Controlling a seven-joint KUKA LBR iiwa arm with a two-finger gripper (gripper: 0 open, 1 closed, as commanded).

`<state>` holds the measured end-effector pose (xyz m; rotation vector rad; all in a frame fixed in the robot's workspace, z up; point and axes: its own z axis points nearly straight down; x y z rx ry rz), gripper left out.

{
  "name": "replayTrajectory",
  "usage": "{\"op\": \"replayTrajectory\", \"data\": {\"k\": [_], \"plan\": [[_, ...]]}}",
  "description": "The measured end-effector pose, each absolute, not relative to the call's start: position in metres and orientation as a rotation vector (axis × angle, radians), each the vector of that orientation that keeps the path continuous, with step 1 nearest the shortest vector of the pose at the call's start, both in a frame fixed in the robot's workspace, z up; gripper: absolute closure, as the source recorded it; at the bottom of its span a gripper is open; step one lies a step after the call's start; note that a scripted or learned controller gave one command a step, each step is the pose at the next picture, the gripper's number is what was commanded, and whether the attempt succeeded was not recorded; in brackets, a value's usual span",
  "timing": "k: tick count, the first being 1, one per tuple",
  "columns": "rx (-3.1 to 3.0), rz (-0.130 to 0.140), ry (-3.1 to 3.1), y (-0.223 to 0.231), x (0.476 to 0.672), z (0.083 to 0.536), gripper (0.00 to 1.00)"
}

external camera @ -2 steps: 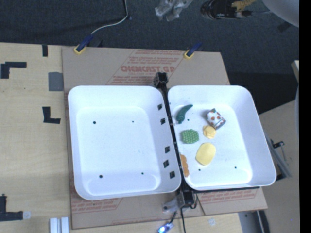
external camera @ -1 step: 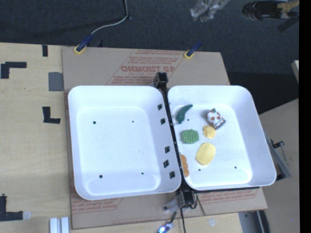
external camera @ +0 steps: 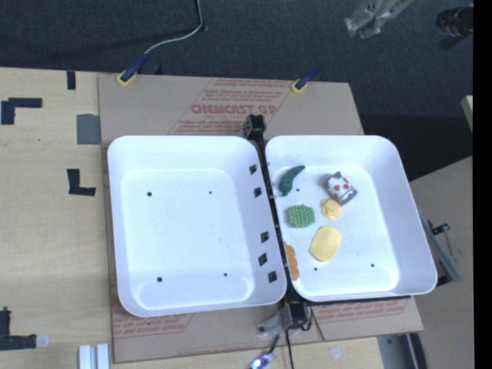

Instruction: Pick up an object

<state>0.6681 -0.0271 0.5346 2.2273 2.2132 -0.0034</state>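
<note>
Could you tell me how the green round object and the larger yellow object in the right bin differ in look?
The green round object is green with a bumpy texture; the larger yellow object is pale yellow and smooth. The green one is rounder and smaller; the yellow one is bigger and oval, lying at a slant. The green one lies nearer the divider between the bins. Both rest loose on the floor of the right bin.

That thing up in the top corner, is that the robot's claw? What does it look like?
Yes. The claw looks pale grey and metallic, with slim fingers, blurred in this view. Beside it sits a dark, rounded part of the arm. No markings or cables on it can be made out.
</note>
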Motion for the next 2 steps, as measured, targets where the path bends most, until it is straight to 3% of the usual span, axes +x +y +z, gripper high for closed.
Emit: {"op": "replayTrajectory", "data": {"k": [2], "plan": [[2.226, -0.004, 2.215, -0.168, 0.668, 0.534, 1.00]]}}
